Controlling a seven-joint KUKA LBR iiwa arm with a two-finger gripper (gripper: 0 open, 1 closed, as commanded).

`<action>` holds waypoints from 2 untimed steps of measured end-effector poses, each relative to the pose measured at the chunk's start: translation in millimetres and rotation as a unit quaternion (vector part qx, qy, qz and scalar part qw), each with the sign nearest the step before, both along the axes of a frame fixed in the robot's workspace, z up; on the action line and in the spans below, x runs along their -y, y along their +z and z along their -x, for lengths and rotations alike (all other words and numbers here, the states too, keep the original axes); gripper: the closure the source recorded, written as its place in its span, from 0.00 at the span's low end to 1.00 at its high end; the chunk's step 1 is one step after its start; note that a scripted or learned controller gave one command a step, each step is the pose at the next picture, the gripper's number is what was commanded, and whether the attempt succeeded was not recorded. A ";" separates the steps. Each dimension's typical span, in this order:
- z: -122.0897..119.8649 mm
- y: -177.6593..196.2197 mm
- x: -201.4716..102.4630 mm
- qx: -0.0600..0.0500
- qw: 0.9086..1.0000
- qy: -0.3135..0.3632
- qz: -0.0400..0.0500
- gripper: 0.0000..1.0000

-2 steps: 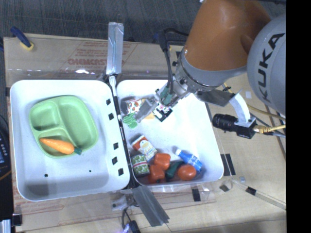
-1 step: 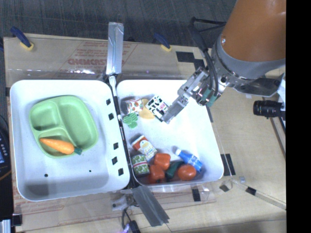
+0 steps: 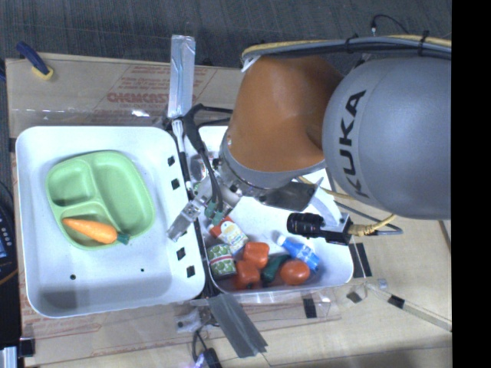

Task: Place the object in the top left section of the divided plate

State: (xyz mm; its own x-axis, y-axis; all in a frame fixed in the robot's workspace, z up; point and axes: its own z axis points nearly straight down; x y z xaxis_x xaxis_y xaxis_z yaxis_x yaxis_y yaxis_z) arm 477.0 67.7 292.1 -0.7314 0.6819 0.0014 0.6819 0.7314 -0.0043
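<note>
A blue clip (image 3: 34, 60) lies at ten o'clock on the cardboard sheet (image 3: 115, 90). A grey taped strip (image 3: 182, 71) stands at twelve. The tabletop (image 3: 414, 336) shows at four o'clock.

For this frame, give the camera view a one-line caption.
KUKA arm over right bin of toys; carrot on green divided plate in left bin.

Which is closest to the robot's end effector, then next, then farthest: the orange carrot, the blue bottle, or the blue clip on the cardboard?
Measured from the end effector:
1. Blue bottle, in the right bin, lower right of it.
2. Carrot, on the green plate in the left bin.
3. Blue clip, top left corner.
</note>
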 end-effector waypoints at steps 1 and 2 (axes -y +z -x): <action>0.6 -87.0 53.7 -0.001 0.996 -0.088 0.000 0.00; -0.4 -78.9 53.3 -0.002 0.996 -0.085 0.001 1.00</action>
State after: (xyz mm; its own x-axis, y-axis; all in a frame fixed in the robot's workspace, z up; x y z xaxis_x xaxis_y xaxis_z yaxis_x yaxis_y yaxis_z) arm 477.5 14.4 213.2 -0.6049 0.7963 0.0031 0.7963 0.6049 -0.0084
